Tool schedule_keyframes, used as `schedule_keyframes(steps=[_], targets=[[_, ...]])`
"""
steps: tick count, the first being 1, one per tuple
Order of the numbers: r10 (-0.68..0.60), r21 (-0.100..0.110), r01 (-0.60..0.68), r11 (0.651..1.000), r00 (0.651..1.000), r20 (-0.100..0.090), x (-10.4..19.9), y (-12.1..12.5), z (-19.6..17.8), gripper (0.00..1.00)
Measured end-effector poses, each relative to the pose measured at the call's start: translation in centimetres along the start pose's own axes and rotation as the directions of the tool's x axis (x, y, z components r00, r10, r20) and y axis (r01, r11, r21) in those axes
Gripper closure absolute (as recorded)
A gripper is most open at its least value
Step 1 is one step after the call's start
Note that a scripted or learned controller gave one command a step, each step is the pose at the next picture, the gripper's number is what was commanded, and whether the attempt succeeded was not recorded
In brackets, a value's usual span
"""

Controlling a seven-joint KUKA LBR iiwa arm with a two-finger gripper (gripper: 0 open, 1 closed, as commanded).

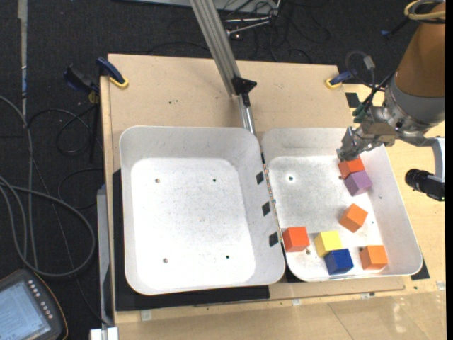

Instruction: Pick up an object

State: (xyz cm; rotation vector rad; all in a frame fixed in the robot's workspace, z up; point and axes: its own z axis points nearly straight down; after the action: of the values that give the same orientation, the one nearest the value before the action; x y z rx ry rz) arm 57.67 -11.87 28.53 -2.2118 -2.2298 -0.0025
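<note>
Camera view: my fingers [352, 149] hover at the right bin's [407, 250] far edge, directly above an orange cube [351, 167]; their state I cannot tell. Nothing lifted yet.

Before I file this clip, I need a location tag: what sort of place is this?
Probably a robotics lab test bench: a plywood bench clamped at its corners, two white bins, coloured blocks, loose cables on dark carpet, and a teach pendant.
</note>
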Motion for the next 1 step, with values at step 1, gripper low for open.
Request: schedule_keyframes(steps=[1], targets=[[0.001, 0.003, -0.001, 1.0, 1.0, 0.001, 4.24, -1.03, 1.24, 1.0]])
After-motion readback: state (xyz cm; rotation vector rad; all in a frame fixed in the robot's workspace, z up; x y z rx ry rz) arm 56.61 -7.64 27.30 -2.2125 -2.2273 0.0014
